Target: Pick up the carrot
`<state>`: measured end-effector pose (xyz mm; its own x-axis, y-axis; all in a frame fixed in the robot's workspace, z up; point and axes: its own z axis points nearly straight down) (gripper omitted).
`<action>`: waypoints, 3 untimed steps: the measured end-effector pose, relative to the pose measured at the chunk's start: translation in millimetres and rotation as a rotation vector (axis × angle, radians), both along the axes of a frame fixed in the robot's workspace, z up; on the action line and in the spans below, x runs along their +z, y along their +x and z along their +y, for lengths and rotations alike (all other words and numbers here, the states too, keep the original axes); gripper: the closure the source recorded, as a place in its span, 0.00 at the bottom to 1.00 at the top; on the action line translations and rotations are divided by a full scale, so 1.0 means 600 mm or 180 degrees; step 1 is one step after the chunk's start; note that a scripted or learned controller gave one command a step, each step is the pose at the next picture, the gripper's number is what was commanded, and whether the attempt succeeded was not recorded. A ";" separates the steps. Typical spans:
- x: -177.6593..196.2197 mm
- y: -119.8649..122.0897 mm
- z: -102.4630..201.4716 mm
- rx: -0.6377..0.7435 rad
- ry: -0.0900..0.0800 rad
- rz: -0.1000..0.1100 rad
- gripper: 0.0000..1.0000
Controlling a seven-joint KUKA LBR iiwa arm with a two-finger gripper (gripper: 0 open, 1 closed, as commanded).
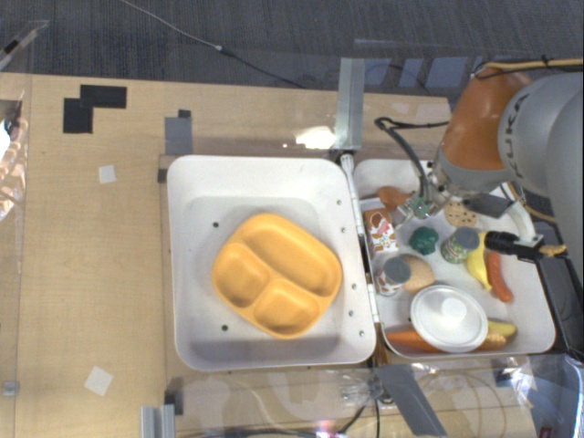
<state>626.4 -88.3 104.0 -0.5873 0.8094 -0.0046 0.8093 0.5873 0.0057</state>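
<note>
The carrot (408,340) is a long orange piece lying along the front wall of the right bin (546,336). Its right part is hidden under a white bowl (447,316). My gripper (422,205) hangs low over the back of that same bin, between a brown item (393,196) and a cookie (456,213), well behind the carrot. The grey arm with its orange band (484,126) covers the bin's back right corner. Nothing shows in the gripper.
The right bin is crowded: a red-and-white packet (380,231), green ball (422,239), grey cup (464,243), can (394,272), tan egg shape (421,274), banana (477,265) and orange-red sausage (499,277). The left bin (192,245) holds a yellow divided plate (276,274).
</note>
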 end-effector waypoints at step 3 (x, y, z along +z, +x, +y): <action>0.081 -0.011 -0.061 -0.0015 -0.0004 -0.0006 0.00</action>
